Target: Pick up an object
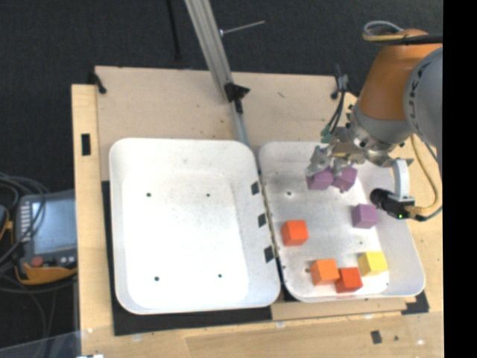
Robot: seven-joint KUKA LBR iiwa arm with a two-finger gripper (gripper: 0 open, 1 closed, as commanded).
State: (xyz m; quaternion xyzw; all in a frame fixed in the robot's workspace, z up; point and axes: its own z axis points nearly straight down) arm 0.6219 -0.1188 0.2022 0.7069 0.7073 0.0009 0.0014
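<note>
Because the arm comes in from 3 o'clock, the gripper (333,164) hangs over the upper part of the right bin (298,155), at about 1 o'clock from the bin's middle. Just under it I see two purple blocks (332,178), touching each other. From my screen the fingers seem to be at or around them, but I cannot tell if the jaws are wide or narrow, or if they hold anything.

The other candidates lie apart in the same bin: a third purple block (364,215) at 3 o'clock, an orange block (295,232) near the middle, and at 5 o'clock a cluster of an orange block (323,271), a red block (349,280) and a yellow block (372,262). The left bin (123,162) has no blocks.

I judge the purple pair is the target, being nearest. Two touching blocks may spoil a clean grip.
</note>
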